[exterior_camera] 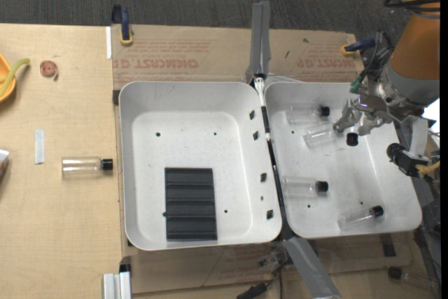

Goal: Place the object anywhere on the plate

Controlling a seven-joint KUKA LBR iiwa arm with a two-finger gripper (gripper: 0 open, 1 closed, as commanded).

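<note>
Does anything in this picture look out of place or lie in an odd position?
Yes. One clear bottle with a black cap lies on its side on the wooden bench, left of the left bin, while the other bottles lie in the right bin. The pincer is over the right bin.

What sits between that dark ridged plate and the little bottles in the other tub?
In the camera view, bare white floor of the left bin, then the two bins' touching walls, lie between the plate and the nearest bottle.
</note>
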